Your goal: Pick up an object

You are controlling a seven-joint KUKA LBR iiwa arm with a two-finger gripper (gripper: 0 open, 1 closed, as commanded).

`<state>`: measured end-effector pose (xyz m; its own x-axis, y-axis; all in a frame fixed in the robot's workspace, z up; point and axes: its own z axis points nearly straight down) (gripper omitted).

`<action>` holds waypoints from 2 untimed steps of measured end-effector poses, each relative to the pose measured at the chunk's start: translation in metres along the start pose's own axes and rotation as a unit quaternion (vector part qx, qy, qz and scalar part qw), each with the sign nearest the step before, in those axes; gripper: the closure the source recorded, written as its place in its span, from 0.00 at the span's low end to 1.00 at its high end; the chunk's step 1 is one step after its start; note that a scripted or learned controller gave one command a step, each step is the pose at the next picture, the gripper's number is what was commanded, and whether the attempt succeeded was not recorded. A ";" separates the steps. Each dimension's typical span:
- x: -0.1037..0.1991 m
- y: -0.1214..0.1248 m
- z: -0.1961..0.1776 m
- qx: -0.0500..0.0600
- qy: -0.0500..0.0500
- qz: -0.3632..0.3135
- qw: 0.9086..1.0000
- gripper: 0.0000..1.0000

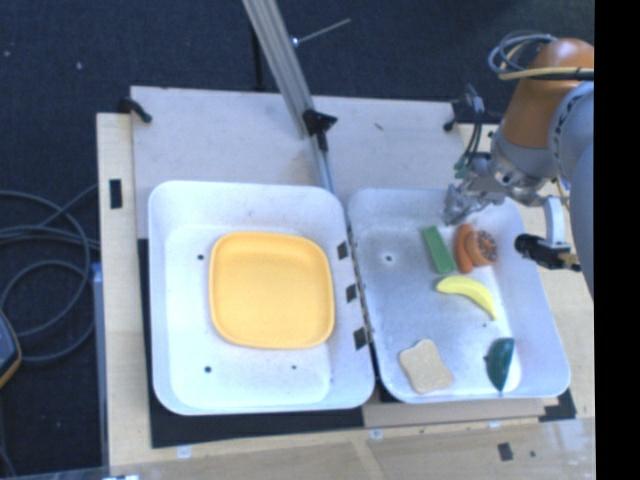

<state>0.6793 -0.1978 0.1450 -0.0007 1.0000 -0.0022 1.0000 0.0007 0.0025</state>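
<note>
In the right bin [530, 298], an orange toy [473, 247] is lying near the far end with a green block [437, 249] just beside it on the left, and the gripper [462, 204] is hanging just above them at the bin's far edge, but I cannot tell how it is set or if it has hold of anything. A yellow banana [468, 292], a slice of bread [427, 366] and a dark green thing [500, 359] are sitting closer to the near end. A yellow plate [271, 289] is lying flat in the left bin [180, 218].
</note>
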 end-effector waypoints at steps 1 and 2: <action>-0.005 0.001 -0.063 -0.002 0.000 0.000 1.000 1.00; -0.005 0.002 -0.085 0.000 0.001 0.000 1.000 1.00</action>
<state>0.6809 -0.2027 0.2298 -0.0004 1.0000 -0.0003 1.0000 0.0004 0.0029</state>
